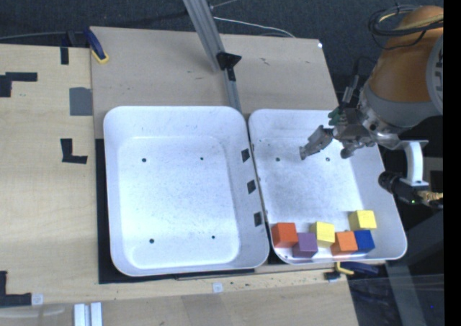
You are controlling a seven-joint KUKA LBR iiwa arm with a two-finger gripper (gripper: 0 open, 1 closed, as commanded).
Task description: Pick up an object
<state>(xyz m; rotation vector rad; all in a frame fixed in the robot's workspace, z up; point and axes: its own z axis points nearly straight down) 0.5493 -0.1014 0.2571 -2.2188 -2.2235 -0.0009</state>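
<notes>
The right bin (288, 137) holds everything, so places are given against it. The arm (403, 65) leans in over its far right rim. The gripper (333, 143) hangs above the bin's upper half, fingers apart and holding nothing. The blocks (324, 234) huddle along its near wall, well apart from the gripper. Packed so tightly, they could jam a descending finger or slip aside.

There were two white bins (176, 119), two orange blocks (284, 234), two yellow blocks (362, 219), one purple block (307, 244) and one blue block (364, 241).
</notes>
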